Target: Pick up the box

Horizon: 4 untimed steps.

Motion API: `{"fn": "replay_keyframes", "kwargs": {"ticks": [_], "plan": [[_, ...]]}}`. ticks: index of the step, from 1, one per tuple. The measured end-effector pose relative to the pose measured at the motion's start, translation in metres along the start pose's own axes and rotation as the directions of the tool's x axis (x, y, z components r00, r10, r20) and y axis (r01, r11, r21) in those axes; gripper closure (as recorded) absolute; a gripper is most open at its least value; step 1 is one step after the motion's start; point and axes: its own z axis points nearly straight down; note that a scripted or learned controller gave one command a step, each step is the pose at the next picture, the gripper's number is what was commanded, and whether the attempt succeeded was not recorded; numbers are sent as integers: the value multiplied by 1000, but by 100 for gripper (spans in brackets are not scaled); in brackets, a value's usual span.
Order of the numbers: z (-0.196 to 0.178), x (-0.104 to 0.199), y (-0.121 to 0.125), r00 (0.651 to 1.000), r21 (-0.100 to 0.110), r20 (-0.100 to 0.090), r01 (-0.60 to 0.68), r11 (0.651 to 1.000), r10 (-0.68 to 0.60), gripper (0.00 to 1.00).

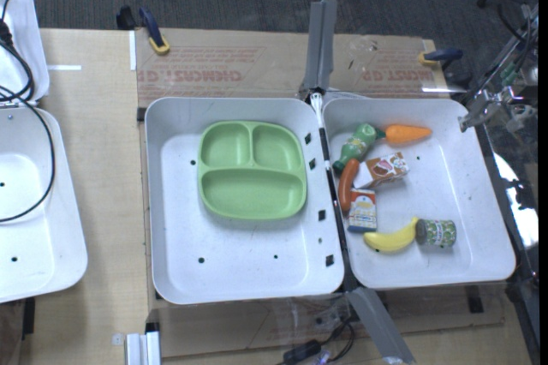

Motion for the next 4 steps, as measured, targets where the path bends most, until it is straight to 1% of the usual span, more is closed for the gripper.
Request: {"fn": "replay_keyframes", "kwargs": {"ticks": [1,2,3,4], "plan": [[139,27,-14,1000,1,0,21,1000,-21,0],[179,97,-4,997,2,0,76,997,-76,0],[180,128,57,1000,4,1,-14,1000,14,0],[179,105,-13,1000,0,1,-26,1000,26,0]]}}
